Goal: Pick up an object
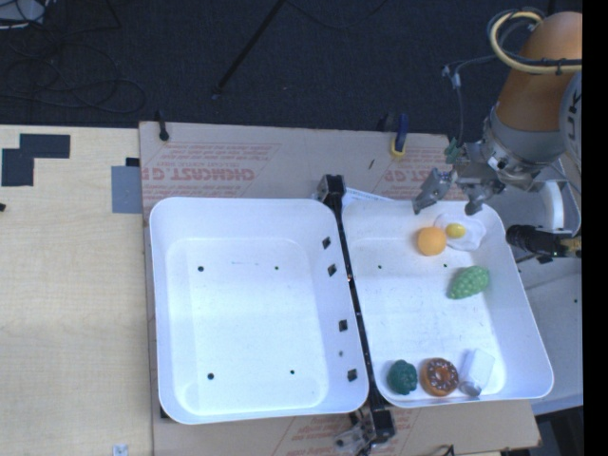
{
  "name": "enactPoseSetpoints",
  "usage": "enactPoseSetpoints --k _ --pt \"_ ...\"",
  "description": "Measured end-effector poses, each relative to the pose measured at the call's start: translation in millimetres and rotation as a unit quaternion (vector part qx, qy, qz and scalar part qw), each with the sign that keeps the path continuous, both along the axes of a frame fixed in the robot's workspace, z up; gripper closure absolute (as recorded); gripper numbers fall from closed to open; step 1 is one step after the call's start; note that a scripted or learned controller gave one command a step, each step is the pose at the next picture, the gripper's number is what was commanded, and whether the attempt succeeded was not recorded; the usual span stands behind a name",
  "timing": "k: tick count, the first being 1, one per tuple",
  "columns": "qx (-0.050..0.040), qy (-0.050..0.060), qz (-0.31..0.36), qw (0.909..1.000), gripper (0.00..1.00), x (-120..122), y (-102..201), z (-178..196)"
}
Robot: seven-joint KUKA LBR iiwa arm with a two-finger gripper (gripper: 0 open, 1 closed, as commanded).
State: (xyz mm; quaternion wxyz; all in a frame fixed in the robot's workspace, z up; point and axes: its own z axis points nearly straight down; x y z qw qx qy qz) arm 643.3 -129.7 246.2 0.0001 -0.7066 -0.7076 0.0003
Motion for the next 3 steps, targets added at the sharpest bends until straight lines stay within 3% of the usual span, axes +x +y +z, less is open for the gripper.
enactPoseSetpoints --k 1,2,3 --pt "0.0004 0.007 -0.003 1.0000 0.00 -36 -64 -122" --pt "-0.0003 0.000 0.000 1.0000 0.00 -9 -83 -141" --pt "0.0014 0.002 0.001 1.0000 0.00 1 -82 -154"
